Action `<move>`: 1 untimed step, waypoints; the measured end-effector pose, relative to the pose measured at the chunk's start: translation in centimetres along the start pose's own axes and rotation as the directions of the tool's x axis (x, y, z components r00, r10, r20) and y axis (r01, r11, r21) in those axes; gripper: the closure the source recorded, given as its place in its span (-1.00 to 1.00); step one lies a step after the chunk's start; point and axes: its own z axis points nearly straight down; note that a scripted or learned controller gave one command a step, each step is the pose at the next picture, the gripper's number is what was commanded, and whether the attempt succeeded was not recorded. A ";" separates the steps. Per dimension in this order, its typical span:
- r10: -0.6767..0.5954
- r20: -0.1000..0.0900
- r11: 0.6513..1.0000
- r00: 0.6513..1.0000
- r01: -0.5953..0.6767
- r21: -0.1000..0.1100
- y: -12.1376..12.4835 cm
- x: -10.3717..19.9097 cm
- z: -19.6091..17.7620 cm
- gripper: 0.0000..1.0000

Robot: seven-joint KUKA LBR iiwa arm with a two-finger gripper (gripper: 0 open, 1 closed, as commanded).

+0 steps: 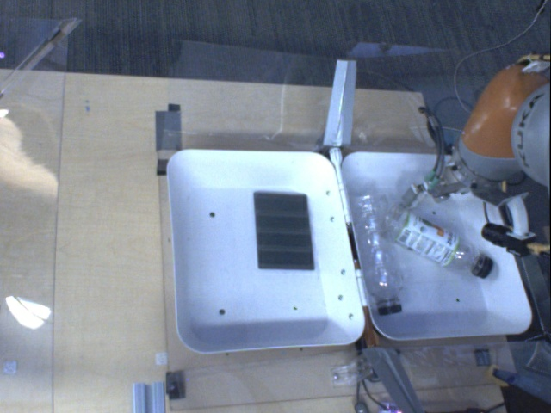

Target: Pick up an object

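Gripper (430, 188) at upper right of frame over right bin (508, 317), jaw state cannot be told, labelled bottle (430, 237) just below it, clear bottle (376, 252) along bin's left wall, dark pad (283, 231) in left bin (198, 256).

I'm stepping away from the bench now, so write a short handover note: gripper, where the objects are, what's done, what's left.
Gripper: over the upper part of the right bin, close above the bottles; whether it is open or shut cannot be read from this view.
Objects: a labelled clear plastic bottle with a dark cap lies tilted in the right bin; a second clear bottle lies along that bin's left wall, cap toward the near edge. A flat black ribbed pad lies in the middle of the left bin.
Done: nothing visibly lifted.
Left: grasp one object and raise it.
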 end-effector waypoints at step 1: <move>-0.017 -0.002 1.000 1.000 0.017 -0.004 -5.3 7.9 -0.2 -1.00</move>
